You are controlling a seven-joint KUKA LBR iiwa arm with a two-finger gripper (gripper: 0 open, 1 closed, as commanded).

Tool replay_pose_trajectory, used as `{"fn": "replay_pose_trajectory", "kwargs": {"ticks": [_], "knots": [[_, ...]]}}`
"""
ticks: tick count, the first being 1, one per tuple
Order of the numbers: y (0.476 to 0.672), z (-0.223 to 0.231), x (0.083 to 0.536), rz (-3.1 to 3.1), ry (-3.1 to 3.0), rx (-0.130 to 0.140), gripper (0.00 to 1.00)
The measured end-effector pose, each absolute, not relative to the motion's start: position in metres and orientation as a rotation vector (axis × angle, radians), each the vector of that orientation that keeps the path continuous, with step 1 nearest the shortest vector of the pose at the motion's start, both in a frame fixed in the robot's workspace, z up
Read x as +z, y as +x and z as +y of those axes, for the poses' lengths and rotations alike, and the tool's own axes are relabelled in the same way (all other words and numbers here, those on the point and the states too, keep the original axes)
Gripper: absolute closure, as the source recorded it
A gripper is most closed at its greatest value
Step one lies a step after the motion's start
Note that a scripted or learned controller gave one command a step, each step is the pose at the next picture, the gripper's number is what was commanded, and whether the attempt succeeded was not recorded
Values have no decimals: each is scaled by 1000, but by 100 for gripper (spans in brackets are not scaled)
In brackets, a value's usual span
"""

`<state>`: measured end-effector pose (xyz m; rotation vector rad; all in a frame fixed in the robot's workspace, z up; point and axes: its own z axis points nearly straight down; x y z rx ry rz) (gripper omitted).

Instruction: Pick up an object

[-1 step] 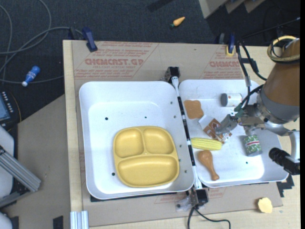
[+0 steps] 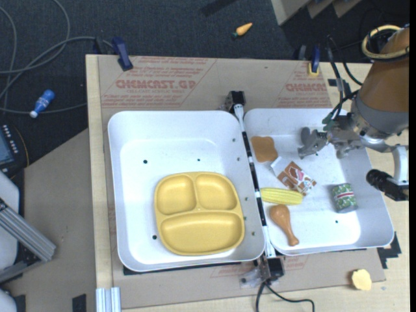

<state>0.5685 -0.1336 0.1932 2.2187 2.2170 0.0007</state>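
Observation:
My gripper (image 2: 307, 143) hangs over the upper middle of the right bin (image 2: 370, 236), pointing left; it is open with nothing between its fingers. To its left lies a brown bread slice (image 2: 264, 149), a short gap away. Below it lie a red-and-white snack packet (image 2: 296, 177), a yellow corn cob (image 2: 281, 196) and a brown chicken drumstick (image 2: 284, 223). A green can (image 2: 343, 197) rests on its side toward the bin's right.
The left bin (image 2: 130, 142) holds a yellow divided plate (image 2: 198, 213). A black divider rail (image 2: 250, 168) runs between the bins. A yellow piece (image 2: 361, 279) lies on the bench outside the right bin's front corner. Blue clamps (image 2: 121, 52) grip the board's back edge.

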Motion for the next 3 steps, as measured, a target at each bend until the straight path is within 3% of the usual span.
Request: {"fn": "replay_pose_trajectory", "kwargs": {"ticks": [1,2,3], "knots": [[537,-103,109,2203,2206,15,0],[583,-93,84,2222,2216,3,0],[582,-94,96,2218,2219,4,100]]}}
